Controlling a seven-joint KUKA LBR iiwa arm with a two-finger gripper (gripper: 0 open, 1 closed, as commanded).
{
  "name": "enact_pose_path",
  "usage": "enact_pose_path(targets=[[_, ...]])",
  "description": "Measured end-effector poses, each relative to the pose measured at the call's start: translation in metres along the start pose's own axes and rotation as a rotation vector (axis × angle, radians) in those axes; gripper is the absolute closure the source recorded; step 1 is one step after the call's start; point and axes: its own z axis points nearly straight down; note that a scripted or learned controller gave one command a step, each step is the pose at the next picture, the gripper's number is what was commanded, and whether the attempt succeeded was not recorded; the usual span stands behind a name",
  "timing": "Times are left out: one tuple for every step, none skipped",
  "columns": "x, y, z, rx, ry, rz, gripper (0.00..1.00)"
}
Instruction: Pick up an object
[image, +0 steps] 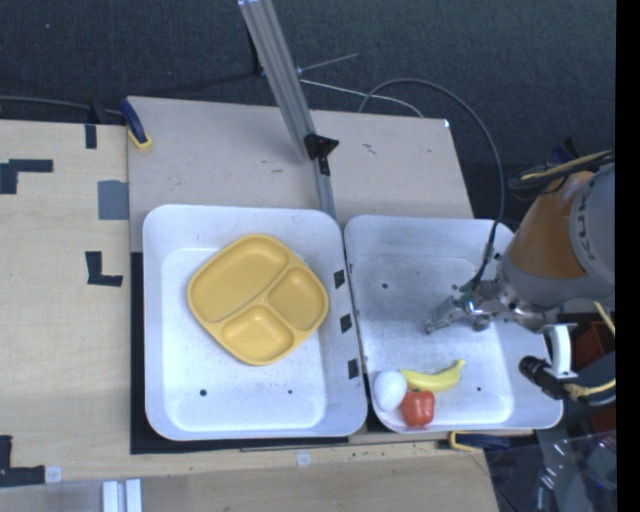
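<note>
Pincer (438, 322) state unreadable, hovering mid right bin (400, 250). Banana (436, 377) lies just toward the bin's near edge, long axis roughly left-right, well apart from pincer.

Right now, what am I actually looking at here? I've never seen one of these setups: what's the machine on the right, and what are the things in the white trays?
You are looking down at a slant from one camera fixed above a bench. The grey machine with the orange band coming in from the right is a robot arm. At its tip is a small gripper, the part it grabs with, hanging over the right bin. I see nothing held in it, and the view is too blurred to tell how it is set.

Two shallow white bins sit side by side. The left bin holds a yellow divided plate with three compartments. At the near edge of the right bin lie a banana, a white egg-shaped object and a small red object, possibly toy food, bunched together. The arm's job is to pick up one object.
</note>
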Motion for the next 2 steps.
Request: enact_pose_path(targets=[[0.001, 0.0, -0.011, 0.0, 0.001, -0.001, 1.0], [0.004, 0.002, -0.074, -0.005, 0.0, -0.001, 1.0]])
